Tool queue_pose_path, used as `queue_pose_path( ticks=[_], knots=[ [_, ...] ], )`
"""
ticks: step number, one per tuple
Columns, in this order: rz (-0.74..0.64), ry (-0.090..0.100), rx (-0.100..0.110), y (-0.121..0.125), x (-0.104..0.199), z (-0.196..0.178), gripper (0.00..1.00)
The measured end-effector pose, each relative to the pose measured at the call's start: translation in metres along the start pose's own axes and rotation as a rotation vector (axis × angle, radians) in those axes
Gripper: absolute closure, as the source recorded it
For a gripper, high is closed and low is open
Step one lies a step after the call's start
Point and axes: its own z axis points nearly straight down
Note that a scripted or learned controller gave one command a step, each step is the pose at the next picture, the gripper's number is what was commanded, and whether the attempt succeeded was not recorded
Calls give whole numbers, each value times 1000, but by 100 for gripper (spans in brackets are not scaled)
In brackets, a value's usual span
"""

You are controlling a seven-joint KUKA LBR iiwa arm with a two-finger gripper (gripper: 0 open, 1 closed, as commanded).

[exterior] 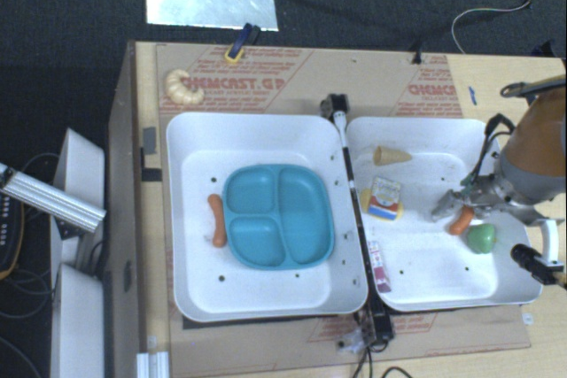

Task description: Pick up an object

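- The gripper (454, 210) sits low in the right bin (416, 292), its grey fingers spread a little around the upper end of an orange carrot-like piece (460, 223); whether they truly pinch it, I cannot tell.
- A green ball (481, 238) lies just beside that piece.
- Further left lie a small printed packet (383, 198), its writing too small to read, and a tan cone (391, 157).
- The left bin (190, 217) holds a blue divided plate (277, 216) and a sausage (217, 219).
- The board (266, 75) behind bears red lettering, roughly "CHEMCAST GP".
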Motion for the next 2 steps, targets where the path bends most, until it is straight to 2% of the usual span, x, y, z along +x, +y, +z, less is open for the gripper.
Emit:
queue_pose_path(
  ticks=[1, 2],
  knots=[
    [-1, 0, -3, 1, 0, -11, 100],
    [-3, 1, -1, 41, 59, -12, 100]
  ],
)
